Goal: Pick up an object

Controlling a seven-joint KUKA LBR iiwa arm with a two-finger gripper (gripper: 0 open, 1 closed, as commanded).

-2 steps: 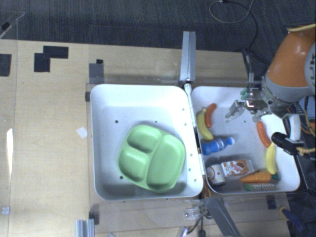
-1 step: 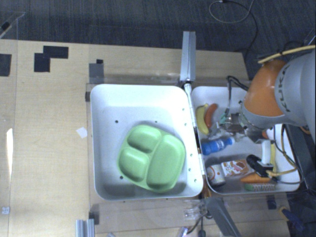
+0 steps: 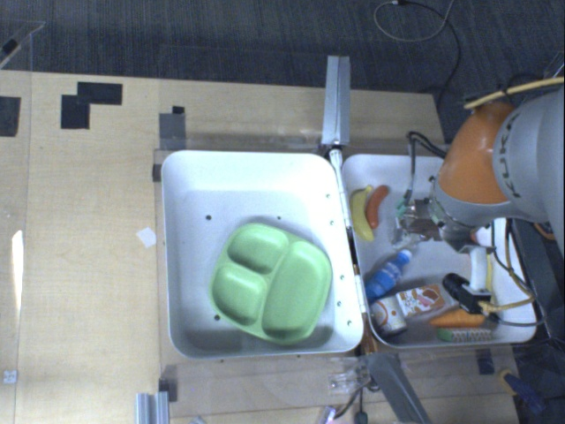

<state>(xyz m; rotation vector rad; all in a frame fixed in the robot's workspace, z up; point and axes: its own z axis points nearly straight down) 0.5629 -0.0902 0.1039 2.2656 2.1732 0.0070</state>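
The gripper [image 3: 415, 223] hangs over the right bin [image 3: 521, 329], near its middle; I cannot tell if it is grasping anything; a banana [image 3: 360, 215] and a red sausage [image 3: 377, 206] lie by the bin's left wall; a blue bottle [image 3: 388, 276], a small carton [image 3: 408, 307] and a carrot [image 3: 463, 320] lie near its front edge; a green tray [image 3: 272, 281] sits in the left bin [image 3: 190, 201].
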